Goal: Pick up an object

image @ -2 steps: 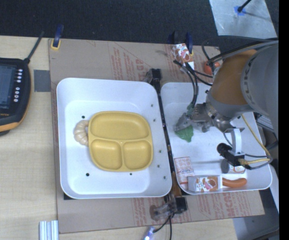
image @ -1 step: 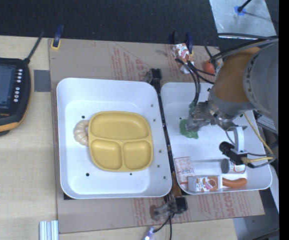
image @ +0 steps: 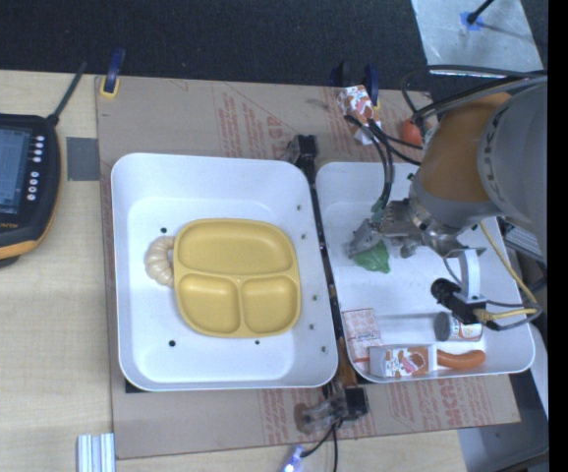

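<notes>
Camera view: The arm is reaching in from the right and hanging over the right bin. The gripper is sitting low over the upper-left part of that bin. Whether the fingers are wide or narrow cannot be told here, as the wrist is covering them.

A green object is lying on the bin floor just below and beside the gripper's tip. It is touching or nearly touching the metal parts there; whether it is sitting between the fingers cannot be told.

Along the near wall of the right bin, a small carton is lying flat, with an orange piece just beside it on the right. A small printed card is lying near the bin's left wall, above the carton. A marker-like stick is lying between the card and the right wall.

The left bin is holding a yellow divided tray, which is lying flat at the centre. A beige lump is touching the tray's left edge.

A handheld pendant is resting on the counter, well apart from both bins.
</notes>
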Motion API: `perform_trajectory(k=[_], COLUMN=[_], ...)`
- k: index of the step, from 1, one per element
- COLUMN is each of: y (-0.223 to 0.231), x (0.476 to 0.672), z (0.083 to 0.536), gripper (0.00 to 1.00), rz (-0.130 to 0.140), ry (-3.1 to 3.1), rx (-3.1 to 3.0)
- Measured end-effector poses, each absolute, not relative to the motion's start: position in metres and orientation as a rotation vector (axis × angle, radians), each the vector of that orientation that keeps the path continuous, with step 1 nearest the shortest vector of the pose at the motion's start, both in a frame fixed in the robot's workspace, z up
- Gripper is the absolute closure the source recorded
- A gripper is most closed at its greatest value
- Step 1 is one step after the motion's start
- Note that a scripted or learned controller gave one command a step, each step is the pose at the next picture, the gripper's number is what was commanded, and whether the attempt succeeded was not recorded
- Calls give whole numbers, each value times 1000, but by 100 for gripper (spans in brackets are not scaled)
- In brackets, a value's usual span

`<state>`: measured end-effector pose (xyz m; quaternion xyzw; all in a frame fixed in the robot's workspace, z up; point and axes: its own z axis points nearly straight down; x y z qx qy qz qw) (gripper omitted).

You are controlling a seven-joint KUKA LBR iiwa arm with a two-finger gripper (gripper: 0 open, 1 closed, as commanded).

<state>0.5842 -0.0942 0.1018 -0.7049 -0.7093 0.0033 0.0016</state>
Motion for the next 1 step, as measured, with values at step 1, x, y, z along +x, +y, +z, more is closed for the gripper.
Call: perform_trajectory(k=[1], y=[-95], x=[584], z=[112], gripper=[100], rz=[13], ry=[-2227], rx=[-2211])
